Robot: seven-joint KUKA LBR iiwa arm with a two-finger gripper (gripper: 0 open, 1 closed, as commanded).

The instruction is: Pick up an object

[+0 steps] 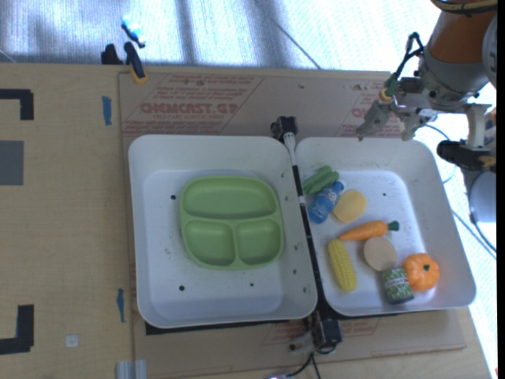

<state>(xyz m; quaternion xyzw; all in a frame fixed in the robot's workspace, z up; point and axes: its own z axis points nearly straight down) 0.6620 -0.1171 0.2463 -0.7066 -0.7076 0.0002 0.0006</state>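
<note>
**Inspector:** Start with the containers on the desk (63, 235).

**Assistant:** Two shallow white bins, smooth plastic with rounded corners, side by side. The left bin (150, 235) holds one pale green tray (231, 221) with three compartments, matte, at its centre. The right bin (442, 212) holds the pickable items.

**Inspector:** List them, largest first.

**Assistant:** A ribbed yellow corn cob (342, 264) near the front edge; an orange carrot (366, 230) at centre; a green pod (319, 179) and a blue item (323, 204) against the left wall; a yellow lemon-like piece (349, 206); a beige disc (379, 253); a glossy orange pumpkin (422, 271) touching a small green can (397, 284) at the front right corner.

**Inspector:** Gripper?

**Assistant:** The gripper (387, 129) hangs over the right bin's back edge, fingers spread apart, nothing between them.
</note>
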